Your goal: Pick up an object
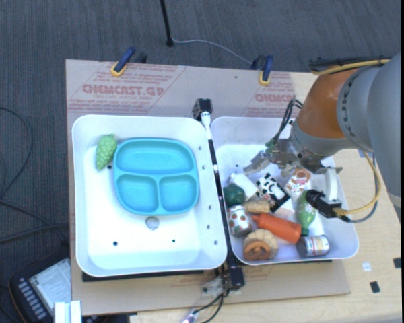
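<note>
Grey carpet was seen around the table [121, 86], whose brown cardboard top was clamped at the back edge. Two white bins were carried on it: the left bin [87, 234] held a blue divided tray [156, 175] with a green toy [106, 151] beside it, and the right bin [337, 244] was crowded with small objects, among them an orange carrot [280, 226]. The end effector [277, 159] was lowered over these objects; whether it was open or closed could not be told.

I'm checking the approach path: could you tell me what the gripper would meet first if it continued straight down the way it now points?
Probably the black-and-white toy, which lies just below the gripper in the right bin; depth is hard to judge from this slanted view.
</note>
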Controlling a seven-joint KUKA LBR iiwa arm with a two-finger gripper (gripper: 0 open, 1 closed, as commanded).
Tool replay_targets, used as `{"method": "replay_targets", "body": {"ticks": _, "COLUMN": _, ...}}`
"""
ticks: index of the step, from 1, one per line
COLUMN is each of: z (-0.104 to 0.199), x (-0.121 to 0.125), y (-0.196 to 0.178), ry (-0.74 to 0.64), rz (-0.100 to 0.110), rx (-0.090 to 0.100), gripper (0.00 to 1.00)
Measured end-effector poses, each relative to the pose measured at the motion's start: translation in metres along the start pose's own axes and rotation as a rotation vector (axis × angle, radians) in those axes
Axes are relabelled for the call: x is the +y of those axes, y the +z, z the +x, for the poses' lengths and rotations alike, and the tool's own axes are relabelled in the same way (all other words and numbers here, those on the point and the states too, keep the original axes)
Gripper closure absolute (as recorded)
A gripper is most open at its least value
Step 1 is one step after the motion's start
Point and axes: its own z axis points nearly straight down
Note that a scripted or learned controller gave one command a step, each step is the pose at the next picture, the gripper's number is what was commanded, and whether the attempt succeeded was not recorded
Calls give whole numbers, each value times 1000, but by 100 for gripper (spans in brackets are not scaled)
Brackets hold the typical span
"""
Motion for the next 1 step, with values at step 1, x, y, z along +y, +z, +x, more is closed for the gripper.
{"method": "replay_targets", "body": {"ticks": 1, "z": 10, "x": -39, "y": 11, "ry": -2, "rz": 12, "rx": -2, "gripper": 0}}
